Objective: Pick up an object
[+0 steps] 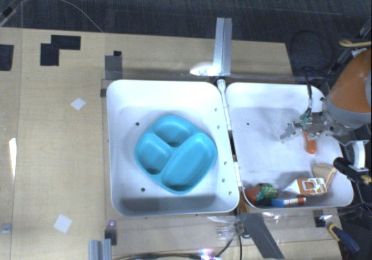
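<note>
Left bin (pixel 122 136): holds one blue divided dish (pixel 175 153) with three compartments, lying flat near the middle; its longer side runs from upper left to lower right
Right bin (pixel 256 107): mostly bare white floor in the upper and left parts; the loose things sit along its near edge and right side
Near-edge clutter: a small green and red toy (pixel 264 192) in the lower left corner of this bin, a marker (pixel 288 200) just beside it lying roughly left to right, and an orange and white carton (pixel 312 185) further right, tilted
Tan piece (pixel 324 170): a pale wedge-like thing close above the carton, near the right wall
Orange thing (pixel 312 145): a small cylinder-like object, upright in the view, long axis running top to bottom; it sits directly under the tool, touching or nearly touching it
Tool (pixel 306 127): hangs low over the right side of the right bin, below the arm (pixel 351 93) with its orange band; whether its fingers are open or closed I cannot tell from this slant
Done so far: the arm is over the bin and the tool is down near the orange thing, which looks like the likely target
Left to do: no object is clearly seen between the fingers or lifted off the floor, so by my reading the grasp and the lift are not yet confirmed
</note>
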`<state>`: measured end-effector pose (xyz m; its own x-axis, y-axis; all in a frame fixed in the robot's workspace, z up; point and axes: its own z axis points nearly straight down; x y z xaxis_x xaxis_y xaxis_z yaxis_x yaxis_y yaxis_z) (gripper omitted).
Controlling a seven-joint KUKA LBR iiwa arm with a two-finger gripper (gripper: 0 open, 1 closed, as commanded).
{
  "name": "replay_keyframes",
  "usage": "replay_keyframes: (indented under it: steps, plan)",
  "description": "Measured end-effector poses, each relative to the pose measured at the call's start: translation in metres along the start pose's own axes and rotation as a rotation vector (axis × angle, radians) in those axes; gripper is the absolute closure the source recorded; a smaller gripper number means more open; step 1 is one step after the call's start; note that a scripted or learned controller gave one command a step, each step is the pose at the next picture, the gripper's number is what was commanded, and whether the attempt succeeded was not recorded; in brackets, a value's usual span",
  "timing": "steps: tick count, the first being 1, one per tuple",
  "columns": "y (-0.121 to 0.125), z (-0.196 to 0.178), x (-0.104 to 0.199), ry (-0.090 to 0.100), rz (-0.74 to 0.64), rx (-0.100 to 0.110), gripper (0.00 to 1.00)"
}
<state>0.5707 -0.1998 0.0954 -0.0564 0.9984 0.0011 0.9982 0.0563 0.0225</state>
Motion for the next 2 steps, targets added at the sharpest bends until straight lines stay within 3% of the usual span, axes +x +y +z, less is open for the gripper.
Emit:
replay_keyframes:
  steps: [2]
  plan:
    - [0.097,0.005,-0.008,0.000,-0.059,0.014,0.00]
